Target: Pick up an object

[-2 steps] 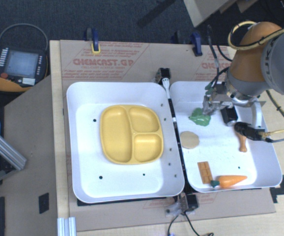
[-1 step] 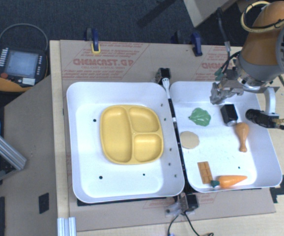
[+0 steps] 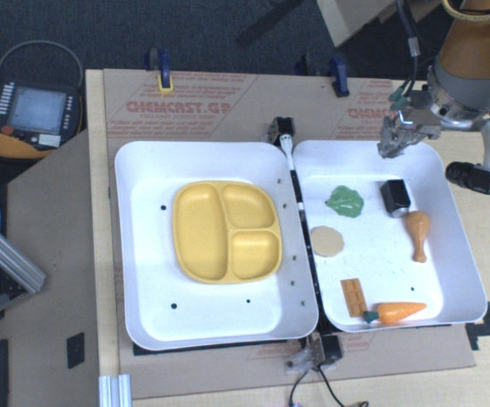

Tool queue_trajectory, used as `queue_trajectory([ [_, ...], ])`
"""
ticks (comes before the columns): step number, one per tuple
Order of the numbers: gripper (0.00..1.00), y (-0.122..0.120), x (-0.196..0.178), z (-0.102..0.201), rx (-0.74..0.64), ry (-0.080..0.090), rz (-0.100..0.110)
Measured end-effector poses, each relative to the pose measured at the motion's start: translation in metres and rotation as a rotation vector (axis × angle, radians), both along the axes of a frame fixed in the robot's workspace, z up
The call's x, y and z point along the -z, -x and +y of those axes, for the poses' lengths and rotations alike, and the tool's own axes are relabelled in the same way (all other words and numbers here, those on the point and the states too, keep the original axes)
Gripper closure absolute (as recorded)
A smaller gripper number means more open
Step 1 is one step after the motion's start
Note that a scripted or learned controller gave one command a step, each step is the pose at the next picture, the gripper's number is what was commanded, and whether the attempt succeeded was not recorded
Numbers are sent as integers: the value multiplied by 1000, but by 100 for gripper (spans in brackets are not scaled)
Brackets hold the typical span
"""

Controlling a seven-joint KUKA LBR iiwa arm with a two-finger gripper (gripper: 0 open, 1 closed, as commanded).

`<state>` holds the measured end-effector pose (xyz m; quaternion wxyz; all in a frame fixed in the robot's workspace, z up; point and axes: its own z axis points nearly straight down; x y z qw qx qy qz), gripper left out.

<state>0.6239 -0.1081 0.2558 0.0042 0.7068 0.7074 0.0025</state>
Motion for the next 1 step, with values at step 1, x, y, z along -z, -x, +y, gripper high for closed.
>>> queue_trajectory([
  [1, 100, -1, -11, 0, 1, -1, 5],
])
